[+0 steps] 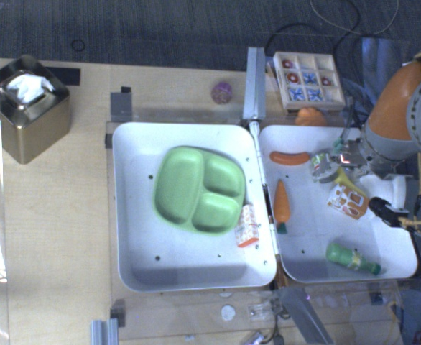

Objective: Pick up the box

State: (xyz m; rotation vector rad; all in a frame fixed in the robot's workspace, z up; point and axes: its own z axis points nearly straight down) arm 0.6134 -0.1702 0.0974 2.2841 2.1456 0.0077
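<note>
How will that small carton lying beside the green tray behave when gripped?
The small carton looks like thin card, so it probably weighs little and may crush under a hard squeeze. It lies flat against the green tray, so a push would likely slide it rather than roll it.

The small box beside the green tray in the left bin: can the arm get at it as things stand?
Probably yes. The box lies uncovered, though it leans against the green tray near the bin wall, leaving little finger room.

Soft even light, slight blur
</note>
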